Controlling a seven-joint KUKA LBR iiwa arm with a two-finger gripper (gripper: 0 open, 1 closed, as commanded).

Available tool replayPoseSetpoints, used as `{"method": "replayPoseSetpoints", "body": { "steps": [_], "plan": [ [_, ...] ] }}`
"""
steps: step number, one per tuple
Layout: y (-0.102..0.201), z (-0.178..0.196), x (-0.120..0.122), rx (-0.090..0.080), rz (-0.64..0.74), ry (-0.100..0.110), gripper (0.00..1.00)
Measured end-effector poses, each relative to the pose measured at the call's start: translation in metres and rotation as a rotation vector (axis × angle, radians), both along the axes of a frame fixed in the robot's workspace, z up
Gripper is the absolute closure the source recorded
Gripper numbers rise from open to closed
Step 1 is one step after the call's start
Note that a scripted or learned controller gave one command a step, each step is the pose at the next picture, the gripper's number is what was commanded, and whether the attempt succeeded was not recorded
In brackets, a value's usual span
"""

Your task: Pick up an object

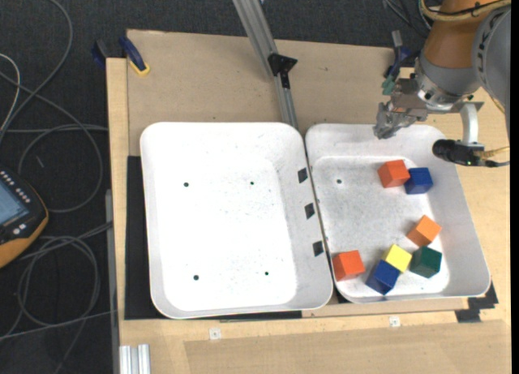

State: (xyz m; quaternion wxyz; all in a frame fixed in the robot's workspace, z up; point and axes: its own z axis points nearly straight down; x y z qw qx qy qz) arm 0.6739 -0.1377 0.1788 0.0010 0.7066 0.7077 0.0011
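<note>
the gripper (388, 127) hangs over the far rim of the right bin (462, 226), near its back left corner, and from this slanted view i cannot tell how the jaws stand; nothing is seen between them. the things to pick all lie in that right bin: an orange cube (393, 174) touching a blue cube (418, 180) toward the far side, nearest the gripper, and a looser group toward the near edge, with another orange cube (423, 230) just above a green cube (426, 262), a yellow cube (397, 257) resting against a second blue cube (381, 277), and a third orange cube (349, 264) a little to their left. the left bin (162, 202) sits alongside on the desk (203, 72). the cubes look like small, stiff, light blocks, probably wood or foam, though the material is hard to judge from here; flat faces should give a firm hold without crushing. the third orange cube stands apart from its neighbours, so taking it across two opposite faces looks easiest. the far pair touch, so a jaw coming down there would likely need to straddle the free sides rather than the shared one, or it may knock the blue one away.
</note>
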Motion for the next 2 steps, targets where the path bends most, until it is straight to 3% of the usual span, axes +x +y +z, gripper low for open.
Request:
{"method": "replayPoseSetpoints", "body": {
  "steps": [2],
  "plan": [
    [-0.001, 0.117, 0.003, -0.002, 0.000, -0.006, 1.00]
  ]
}}
